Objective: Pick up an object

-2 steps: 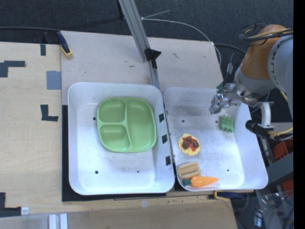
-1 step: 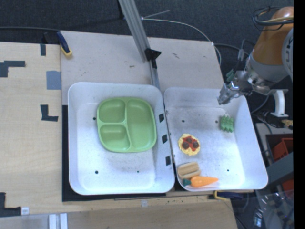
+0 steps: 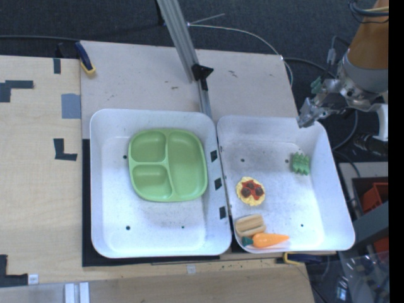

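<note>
The right bin (image 3: 328,169) holds a small green toy (image 3: 300,163) near its right wall, a round yellow pizza piece with red topping (image 3: 251,191) in the middle, and a tan hot dog bun (image 3: 249,223) with an orange carrot (image 3: 270,239) at the front edge. My gripper (image 3: 307,114) hangs above the bin's far right corner, well above and behind the green toy. Nothing shows between its fingers.
The left bin (image 3: 107,169) carries a green divided plate (image 3: 168,165). A grey metal post (image 3: 180,30) slants down to the seam between the bins. Cables run behind the right bin. A blue and yellow clip (image 3: 85,59) lies on the bench at far left.
</note>
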You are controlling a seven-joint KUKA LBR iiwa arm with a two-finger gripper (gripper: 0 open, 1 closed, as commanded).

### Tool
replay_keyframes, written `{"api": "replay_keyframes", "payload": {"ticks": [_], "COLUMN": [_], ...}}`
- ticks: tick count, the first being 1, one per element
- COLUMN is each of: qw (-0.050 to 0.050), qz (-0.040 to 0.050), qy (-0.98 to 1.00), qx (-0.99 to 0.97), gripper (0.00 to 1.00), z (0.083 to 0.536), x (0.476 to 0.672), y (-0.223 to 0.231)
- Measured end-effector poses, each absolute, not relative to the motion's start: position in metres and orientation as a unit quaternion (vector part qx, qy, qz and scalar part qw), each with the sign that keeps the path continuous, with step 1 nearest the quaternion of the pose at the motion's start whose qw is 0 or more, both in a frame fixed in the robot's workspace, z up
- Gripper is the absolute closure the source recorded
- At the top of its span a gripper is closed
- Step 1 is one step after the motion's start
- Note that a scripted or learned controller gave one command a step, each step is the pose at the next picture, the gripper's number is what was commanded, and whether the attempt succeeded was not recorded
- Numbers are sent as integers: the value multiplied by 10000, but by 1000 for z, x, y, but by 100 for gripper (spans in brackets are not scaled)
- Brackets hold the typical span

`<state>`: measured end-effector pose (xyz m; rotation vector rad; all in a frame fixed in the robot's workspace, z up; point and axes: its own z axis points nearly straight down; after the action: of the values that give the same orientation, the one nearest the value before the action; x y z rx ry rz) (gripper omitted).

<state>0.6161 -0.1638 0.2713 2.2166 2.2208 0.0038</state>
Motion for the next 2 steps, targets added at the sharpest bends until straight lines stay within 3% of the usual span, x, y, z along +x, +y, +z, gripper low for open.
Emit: {"api": "replay_keyframes", "payload": {"ticks": [2], "qw": [-14], "qz": [0], "qy": [7094], "qx": [7048], "gripper": [100], "z": [257], "x": [594], "y": [-58]}}
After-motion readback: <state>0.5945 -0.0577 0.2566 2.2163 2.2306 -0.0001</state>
